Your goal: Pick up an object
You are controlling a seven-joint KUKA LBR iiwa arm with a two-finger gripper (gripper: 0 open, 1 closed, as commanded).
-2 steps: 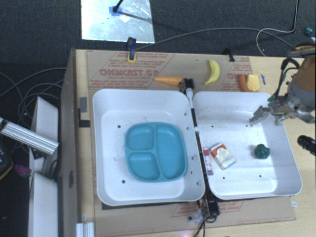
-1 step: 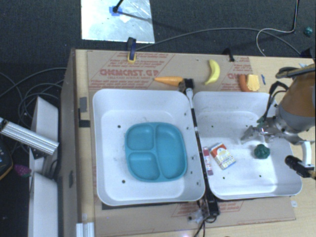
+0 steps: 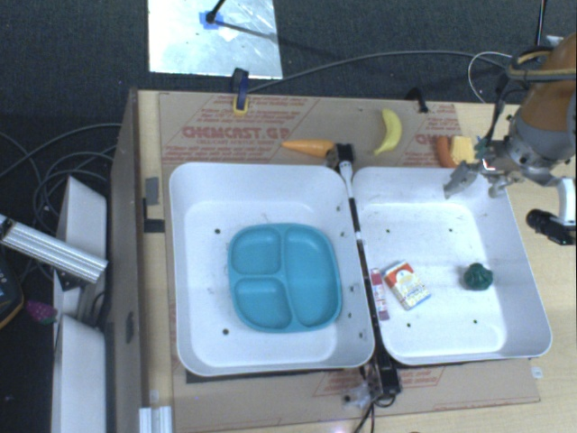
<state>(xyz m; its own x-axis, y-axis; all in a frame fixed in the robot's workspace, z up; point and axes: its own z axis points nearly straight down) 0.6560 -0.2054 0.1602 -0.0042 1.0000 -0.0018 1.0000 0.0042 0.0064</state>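
Front edge: a black clip (image 3: 386,382) and some wiring sit at the near end of the seam between the two bins, over the brown board (image 3: 270,126) that covers the bench.
Left bin (image 3: 194,242): shallow and white; it holds a blue divided tray (image 3: 285,276) with three compartments, lying flat near the bin's middle.
Right bin (image 3: 505,305): shallow and white, touching the left bin along a dark centre strip.
Small box (image 3: 407,284): red, white and yellow, lying flat and turned at an angle in the right bin's near-left part, just beside the centre strip.
Green object (image 3: 478,277): dark, lumpy and rounded, resting on the right bin's floor toward its right wall, well apart from the box.
Hand (image 3: 475,177): over the far edge of the right bin, near its right corner, with two grey fingers (image 3: 459,180) spread apart and nothing between them; it is well apart from both the box and the green object.
Arm (image 3: 545,115): grey with an orange band, coming in from the right above the far right corner of the bench.
Behind the bins: an orange carrot (image 3: 306,148), a yellow banana (image 3: 389,131), and a red and yellow piece (image 3: 453,150) lie on the board just beyond the far rims; a blue and yellow clamp (image 3: 240,90) grips the board's far edge.
Floor beyond: a shiny metal sheet (image 3: 215,25) lies on dark carpet.
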